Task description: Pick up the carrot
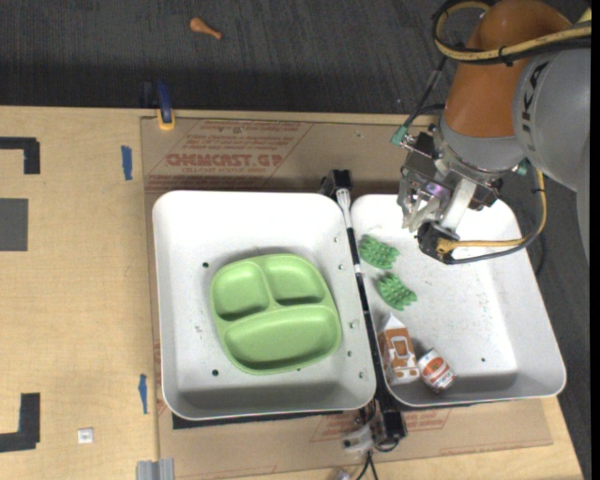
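**Ana:** Since you have the overhead view up, what takes up the most room?

**Ben:** That's the tan bench [75, 281], with black tape marks along its left side. Next is the arm [497, 84], grey with an orange band, which comes in from the upper right.

**Ana:** And the bins?

**Ben:** They sit side by side, touching along a dark seam. The left bin [187, 225] holds a green divided plate [275, 312] lying flat near its middle. The right bin [506, 319] has several smaller things in it.

**Ana:** Where is the claw?

**Ben:** The gripper [424, 225] hangs over the upper left part of the right bin, near the seam. I cannot tell whether it is open or closed. I see nothing orange at its tip.

**Ana:** What's below it?

**Ben:** One green leafy piece [378, 250] lies just beside the gripper, to its left. A second leafy piece [397, 292] lies a little nearer the camera. In the near left corner there is a small carton [397, 349], with a little can [436, 369] on its side touching it.

**Ana:** And the carrot?

**Ben:** It is neither in a bin nor on the bench. A small orange tapered thing that looks like the carrot [204, 28] lies on the dark surface beyond the bench's far edge. That is at the top left of the view, well apart from the gripper.
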Available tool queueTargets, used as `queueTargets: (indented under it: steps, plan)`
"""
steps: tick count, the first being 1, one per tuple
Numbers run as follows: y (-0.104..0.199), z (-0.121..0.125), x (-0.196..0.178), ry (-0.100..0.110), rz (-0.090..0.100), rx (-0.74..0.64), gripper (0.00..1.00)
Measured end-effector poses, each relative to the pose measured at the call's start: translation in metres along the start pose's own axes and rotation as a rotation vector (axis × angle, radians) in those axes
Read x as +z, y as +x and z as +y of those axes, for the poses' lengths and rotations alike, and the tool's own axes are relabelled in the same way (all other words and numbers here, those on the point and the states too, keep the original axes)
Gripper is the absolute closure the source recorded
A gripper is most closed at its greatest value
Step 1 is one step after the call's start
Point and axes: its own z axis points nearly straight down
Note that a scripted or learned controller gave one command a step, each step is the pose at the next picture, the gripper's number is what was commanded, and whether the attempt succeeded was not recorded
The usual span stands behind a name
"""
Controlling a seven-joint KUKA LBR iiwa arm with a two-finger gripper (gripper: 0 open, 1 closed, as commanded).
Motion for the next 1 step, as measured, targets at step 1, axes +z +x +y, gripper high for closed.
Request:
queueTargets:
  steps: [1]
  plan:
    - [-0.0499, -0.0216, 0.0421, -0.002, 0.000, -0.322, 1.00]
